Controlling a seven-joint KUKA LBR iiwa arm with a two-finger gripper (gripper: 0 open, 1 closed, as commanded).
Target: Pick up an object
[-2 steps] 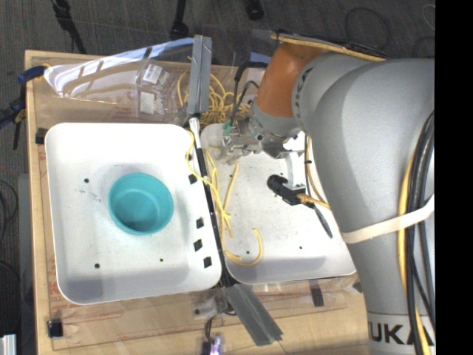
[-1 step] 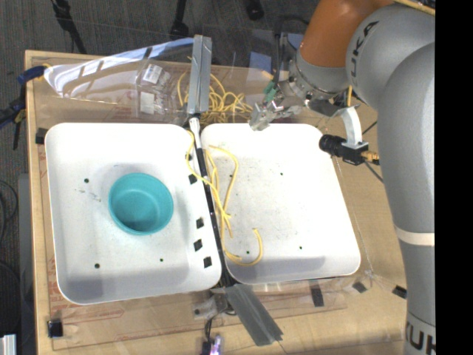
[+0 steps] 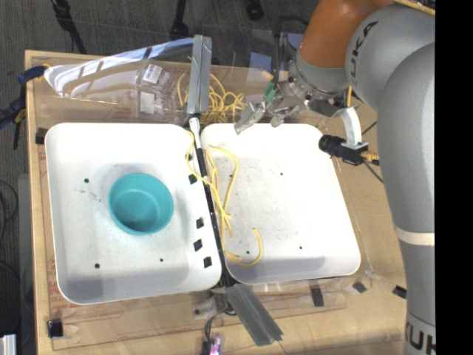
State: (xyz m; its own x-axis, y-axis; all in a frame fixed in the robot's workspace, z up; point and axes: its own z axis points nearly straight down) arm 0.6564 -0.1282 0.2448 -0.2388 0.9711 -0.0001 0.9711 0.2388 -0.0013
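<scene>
The arm [image 3: 384,87] holds its tool [image 3: 260,114], fingers spread and empty, above the right bin's [image 3: 336,235] far rim.

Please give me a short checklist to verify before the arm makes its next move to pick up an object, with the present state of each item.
1. An object is available: ok, a teal bowl sits upright in the left bin.
2. Gripper is above the target: not ok, it hangs over the far rim of the right bin.
3. Gripper is free of any load: ok, nothing shows between its fingers.
4. Path across the divider: cannot tell, yellow cord lies along it and in the right bin.
5. Bowl has room around it: ok, it stands apart from the bin walls.
</scene>
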